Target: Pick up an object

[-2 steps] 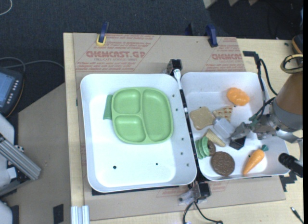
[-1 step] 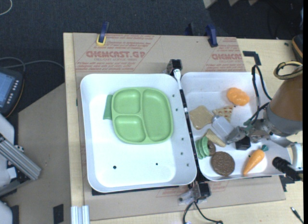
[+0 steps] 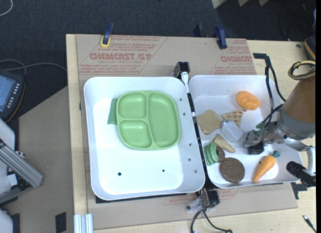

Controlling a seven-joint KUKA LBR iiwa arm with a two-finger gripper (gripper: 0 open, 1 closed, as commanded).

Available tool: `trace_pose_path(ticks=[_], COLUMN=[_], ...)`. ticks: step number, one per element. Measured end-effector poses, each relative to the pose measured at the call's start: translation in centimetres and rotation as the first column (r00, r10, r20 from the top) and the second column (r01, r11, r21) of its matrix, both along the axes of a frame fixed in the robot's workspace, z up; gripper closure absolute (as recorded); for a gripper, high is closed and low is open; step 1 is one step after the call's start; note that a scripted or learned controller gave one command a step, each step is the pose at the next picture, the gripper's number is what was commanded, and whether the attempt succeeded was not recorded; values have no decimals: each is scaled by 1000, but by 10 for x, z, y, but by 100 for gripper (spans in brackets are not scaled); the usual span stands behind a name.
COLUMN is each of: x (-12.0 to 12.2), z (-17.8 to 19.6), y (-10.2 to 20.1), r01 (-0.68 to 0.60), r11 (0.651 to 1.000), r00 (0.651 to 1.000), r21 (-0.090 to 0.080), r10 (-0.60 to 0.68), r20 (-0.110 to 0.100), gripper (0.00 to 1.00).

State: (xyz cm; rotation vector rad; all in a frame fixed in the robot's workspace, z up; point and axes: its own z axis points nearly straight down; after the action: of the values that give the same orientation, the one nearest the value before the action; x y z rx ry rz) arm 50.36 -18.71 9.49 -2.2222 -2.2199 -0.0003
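Camera view looks down on a table [image 3: 150, 59] with two white bins side by side. The left bin [image 3: 100, 142] has a green tray [image 3: 148, 119] with three sections in it. The right bin [image 3: 220, 84] is full of small toy foods. The arm [image 3: 301, 109] comes in from the right of the frame, and its hand [image 3: 255, 139] is low in the right bin, near the bin's right side. I cannot tell if the hand is apart or together, because it is dark and small here. Nothing can be seen held in it. The things to pick are all in the right bin. An orange ball [image 3: 248, 100] sits at the top. A toy carrot [image 3: 265, 167] lies just below the hand. A brown round cookie [image 3: 232, 169] is at the bottom. A tan piece [image 3: 209, 122] and a clear piece [image 3: 231, 130] are just left of the hand. I think the hand should go straight down on one thing that has room around it, like the carrot or the orange ball. The middle pile is crowded, so it could bump a neighbor there. The green slices [image 3: 214, 153] touch the cookie, so that spot looks tricky too.
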Motion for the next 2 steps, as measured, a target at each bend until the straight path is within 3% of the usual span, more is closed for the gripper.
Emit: trace_pose_path(ticks=[2], x=[0], z=[125], y=[-1], r01=[-2], r11=[1000], r00=[1000], r21=[-4], r10=[2], r20=[8], gripper=[100])
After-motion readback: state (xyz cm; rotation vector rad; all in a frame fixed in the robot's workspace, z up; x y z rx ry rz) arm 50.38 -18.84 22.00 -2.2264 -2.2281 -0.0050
